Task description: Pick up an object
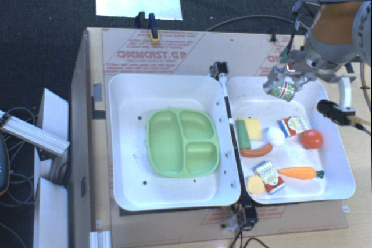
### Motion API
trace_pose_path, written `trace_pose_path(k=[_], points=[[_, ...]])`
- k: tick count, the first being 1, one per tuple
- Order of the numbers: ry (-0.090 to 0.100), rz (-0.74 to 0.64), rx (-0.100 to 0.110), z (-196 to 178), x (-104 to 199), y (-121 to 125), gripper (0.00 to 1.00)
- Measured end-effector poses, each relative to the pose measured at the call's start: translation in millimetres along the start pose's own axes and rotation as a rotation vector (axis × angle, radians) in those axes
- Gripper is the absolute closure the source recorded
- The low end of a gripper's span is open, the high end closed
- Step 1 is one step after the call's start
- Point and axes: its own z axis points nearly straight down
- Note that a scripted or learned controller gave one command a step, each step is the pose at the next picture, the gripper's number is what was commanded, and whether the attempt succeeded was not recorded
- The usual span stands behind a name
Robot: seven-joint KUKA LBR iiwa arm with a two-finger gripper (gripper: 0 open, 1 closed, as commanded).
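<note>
So my pincer [283, 83] is up over the far corner of the right-hand shallow white plastic bin [343, 180], and it's clamped on a small round tin can with a green-and-white label [283, 90]. You can see the can tilted between my fingers, hanging above the bin floor rather than sitting on it. Everything else is lying loose in that same bin: a yellow block of toy cheese [253, 128] near the divider, a dark green stick-shaped toy vegetable [243, 133] right beside it, and a reddish-orange toy sausage [256, 151] just below those. A white toy egg [275, 136] sits touching the end of the sausage, next to a little red-and-white carton [293, 125] and a round red toy tomato [312, 139]. Closer to the near edge there's an orange toy carrot with a green tip [299, 173], another small red-and-white box [269, 176] and a yellow round piece [256, 184] tucked against it. Over in the left-hand white bin [125, 125] there's a light green sectioned plastic plate [182, 142], three compartments, sitting roughly in the middle.
</note>
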Motion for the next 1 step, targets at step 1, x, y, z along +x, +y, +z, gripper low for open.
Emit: trace_pose_path(k=[1], points=[[0.002,0.001,0.005,4.4,60.1,-12.3,1.00]])
